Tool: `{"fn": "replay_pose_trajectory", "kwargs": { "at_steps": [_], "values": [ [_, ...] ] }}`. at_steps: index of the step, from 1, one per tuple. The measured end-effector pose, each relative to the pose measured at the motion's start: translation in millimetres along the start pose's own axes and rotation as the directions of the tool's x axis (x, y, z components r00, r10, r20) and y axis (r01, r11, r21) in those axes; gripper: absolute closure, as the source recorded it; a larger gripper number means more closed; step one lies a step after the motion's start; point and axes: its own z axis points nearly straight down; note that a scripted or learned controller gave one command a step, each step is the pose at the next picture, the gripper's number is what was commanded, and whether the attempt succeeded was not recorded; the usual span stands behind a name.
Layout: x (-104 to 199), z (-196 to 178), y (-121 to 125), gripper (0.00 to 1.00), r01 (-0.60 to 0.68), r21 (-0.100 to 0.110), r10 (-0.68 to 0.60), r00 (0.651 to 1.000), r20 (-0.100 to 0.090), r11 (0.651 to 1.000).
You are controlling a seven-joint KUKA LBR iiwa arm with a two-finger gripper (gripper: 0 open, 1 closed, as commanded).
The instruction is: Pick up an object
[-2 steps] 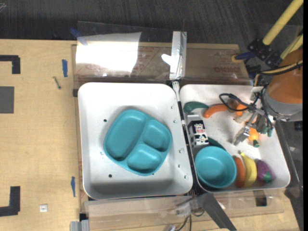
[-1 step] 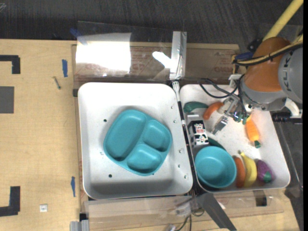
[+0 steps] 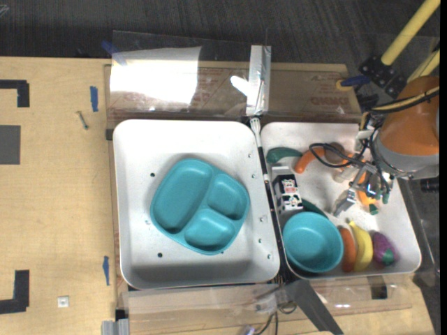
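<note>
Camera view: we see the gripper (image 3: 362,189) low in the right bin (image 3: 405,218), near an orange piece (image 3: 368,198); whether its jaws are open or gripping, we cannot tell. A good pick probably needs a centred descent. The teal bowl (image 3: 312,241), banana (image 3: 361,246) and purple fruit (image 3: 383,248) crowd nearby; the teal tray (image 3: 199,205) sits in the left bin (image 3: 129,187).

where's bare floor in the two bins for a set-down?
Left white bin: bare floor all round the teal divided plate, widest along the far wall and the near-left corner. Right white bin: crowded, with the teal bowl, toy fruit, and gripper; small bare strip by its far wall.
</note>
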Motion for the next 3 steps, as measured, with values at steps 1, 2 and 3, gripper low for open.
{"fn": "replay_pose_trajectory", "kwargs": {
  "at_steps": [1, 2, 3],
  "values": [
    [-48.5, 1.8, 69.7, 0.0, -0.239, -0.001, 0.239, 0.971, -0.003, 0.971],
    [-28.0, 0.4, 100.7, 0.0, -0.441, 0.005, 0.441, 0.898, 0.002, 0.898],
    [-4.2, 0.2, 84.9, 0.0, -0.547, -0.001, 0.547, 0.837, -0.002, 0.837]
  ]
}}
